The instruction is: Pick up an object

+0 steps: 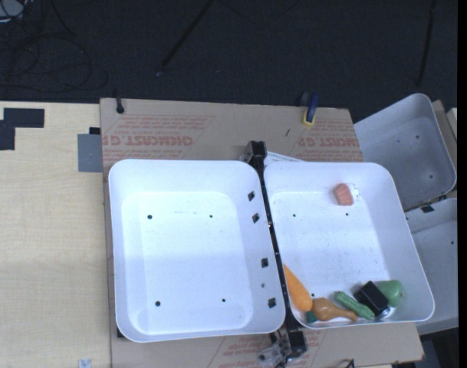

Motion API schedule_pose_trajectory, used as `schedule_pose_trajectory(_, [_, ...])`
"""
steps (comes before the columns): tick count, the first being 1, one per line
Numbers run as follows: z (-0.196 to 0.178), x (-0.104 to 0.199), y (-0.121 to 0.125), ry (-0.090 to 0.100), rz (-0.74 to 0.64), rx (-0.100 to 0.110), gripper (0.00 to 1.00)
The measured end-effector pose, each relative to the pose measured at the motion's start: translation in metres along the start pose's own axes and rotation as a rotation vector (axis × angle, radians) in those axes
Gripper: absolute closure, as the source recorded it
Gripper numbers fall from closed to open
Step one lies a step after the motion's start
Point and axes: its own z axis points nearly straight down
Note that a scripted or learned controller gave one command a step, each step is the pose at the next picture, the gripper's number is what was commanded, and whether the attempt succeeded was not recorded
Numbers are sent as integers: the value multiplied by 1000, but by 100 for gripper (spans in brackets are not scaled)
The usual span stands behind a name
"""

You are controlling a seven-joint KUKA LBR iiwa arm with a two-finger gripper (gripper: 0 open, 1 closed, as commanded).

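Two shallow white bins sit side by side, the left bin (183, 182) and the right bin (386, 228). A small pink block (343, 195) lies near the right bin's far edge. Along its near edge lie an orange carrot-shaped piece (296, 287), a tan-orange piece (329, 309), a long green piece (353, 305), a black block (372, 297) and a light green rounded piece (391, 290), crowded together.
Both bins rest on a brown cardboard sheet (218, 133) over a pale wooden bench (41, 228). A grey metal panel (406, 148) stands at the right. A blue-and-yellow clamp (310, 110) sits at the cardboard's far edge. A black divider strip (268, 236) runs between the bins.
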Motion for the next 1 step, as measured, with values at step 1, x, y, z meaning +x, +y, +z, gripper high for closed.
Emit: schedule_pose_trajectory(1, [-8, 1, 4, 0, -7, 3, 100])
